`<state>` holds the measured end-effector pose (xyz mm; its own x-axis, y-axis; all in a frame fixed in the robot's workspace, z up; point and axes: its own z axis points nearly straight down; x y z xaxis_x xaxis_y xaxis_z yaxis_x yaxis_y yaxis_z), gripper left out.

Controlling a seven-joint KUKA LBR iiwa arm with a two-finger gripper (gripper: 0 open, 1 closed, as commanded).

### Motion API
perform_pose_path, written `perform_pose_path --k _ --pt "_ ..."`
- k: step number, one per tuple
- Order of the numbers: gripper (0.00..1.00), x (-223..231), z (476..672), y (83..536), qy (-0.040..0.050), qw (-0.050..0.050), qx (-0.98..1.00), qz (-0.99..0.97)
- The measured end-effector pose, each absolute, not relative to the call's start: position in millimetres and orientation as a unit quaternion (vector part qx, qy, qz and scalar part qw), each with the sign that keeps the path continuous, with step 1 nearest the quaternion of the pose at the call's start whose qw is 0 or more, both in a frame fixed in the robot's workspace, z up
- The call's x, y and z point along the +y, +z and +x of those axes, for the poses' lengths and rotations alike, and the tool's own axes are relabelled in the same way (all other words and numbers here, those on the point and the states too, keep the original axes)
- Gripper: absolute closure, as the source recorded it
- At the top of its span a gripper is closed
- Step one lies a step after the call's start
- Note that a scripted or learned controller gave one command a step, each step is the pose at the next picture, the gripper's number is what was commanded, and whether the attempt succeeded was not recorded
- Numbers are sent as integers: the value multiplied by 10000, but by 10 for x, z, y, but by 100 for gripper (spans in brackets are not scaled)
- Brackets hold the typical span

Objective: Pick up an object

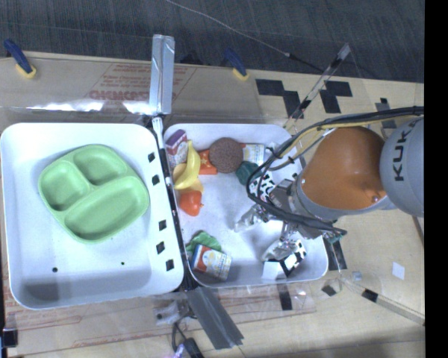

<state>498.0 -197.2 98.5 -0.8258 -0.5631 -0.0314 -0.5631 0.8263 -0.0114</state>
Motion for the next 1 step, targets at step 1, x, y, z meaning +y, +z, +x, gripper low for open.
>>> perform_pose_path --k 1 --pt "0 -1968 4978 982 -7 166 9499 -3122"
